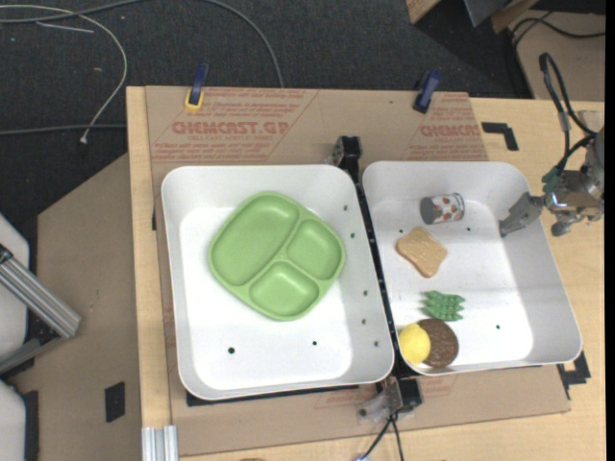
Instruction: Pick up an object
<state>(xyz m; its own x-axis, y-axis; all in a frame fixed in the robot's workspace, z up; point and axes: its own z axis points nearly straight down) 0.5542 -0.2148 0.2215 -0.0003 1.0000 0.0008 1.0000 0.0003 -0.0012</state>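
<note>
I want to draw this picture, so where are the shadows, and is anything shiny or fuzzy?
In the camera view, light is even and soft: the green plate casts only a faint shadow on the left bin; the gripper throws a dim shadow on the right bin; the bins look bright white but without harsh glare; the small can and bread slice look slightly fuzzy.

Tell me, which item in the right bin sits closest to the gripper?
The small can, lying on its side at the far end, nearest the gripper. The toast slice, green toy and lemon lie farther off.
</note>
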